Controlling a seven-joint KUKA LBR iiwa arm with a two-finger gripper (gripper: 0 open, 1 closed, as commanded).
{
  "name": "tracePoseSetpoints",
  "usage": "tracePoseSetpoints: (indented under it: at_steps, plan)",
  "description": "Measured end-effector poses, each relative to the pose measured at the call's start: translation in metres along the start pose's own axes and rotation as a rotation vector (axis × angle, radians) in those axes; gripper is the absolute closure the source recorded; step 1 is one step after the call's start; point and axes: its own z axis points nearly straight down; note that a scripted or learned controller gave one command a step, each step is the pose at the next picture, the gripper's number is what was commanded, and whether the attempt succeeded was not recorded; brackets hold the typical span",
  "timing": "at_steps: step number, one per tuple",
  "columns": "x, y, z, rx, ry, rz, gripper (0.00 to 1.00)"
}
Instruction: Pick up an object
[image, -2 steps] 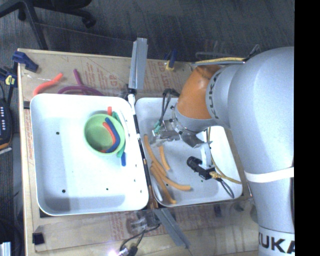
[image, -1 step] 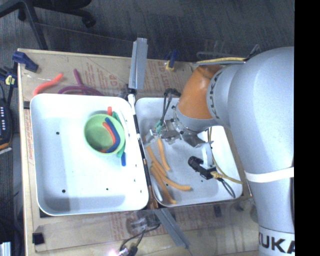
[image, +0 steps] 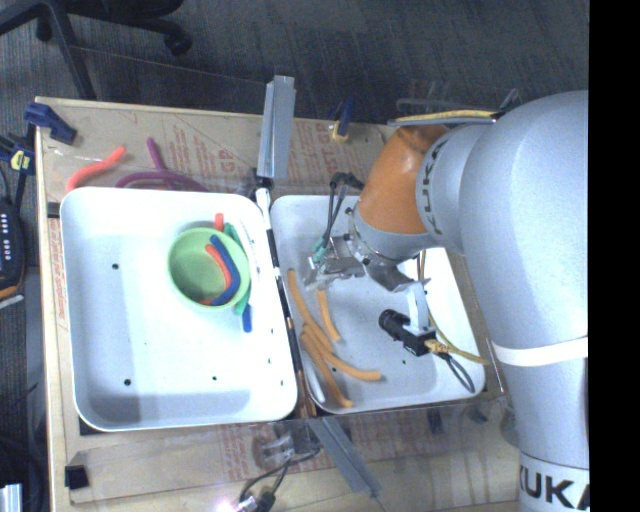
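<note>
My gripper (image: 324, 270) hangs low over the upper left part of the right bin (image: 455, 300), below the orange wrist band. Several long orange strips (image: 330, 345) lie along that bin's left side and toward its front. One orange strip (image: 323, 305) reaches up to just under the gripper; whether it is touched or held cannot be made out. In the left bin (image: 110, 340) sits a green bowl (image: 195, 270) holding a red curved piece (image: 217, 270) and a blue curved piece (image: 233, 262), with a green piece and a small blue piece (image: 246, 318) at its right rim.
The divider between the two bins (image: 283, 310) runs close to the strips. Behind the left bin, on the bench, lie an orange-red piece (image: 95, 167) and a purple loop (image: 165, 180). A grey bar (image: 276, 125) stands at the back centre.
</note>
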Motion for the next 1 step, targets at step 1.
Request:
tracePoseSetpoints:
  at_steps: [1]
  plan:
    - [0.0289, 0.0112, -0.0774, 0.001, 0.009, 0.142, 1.0]
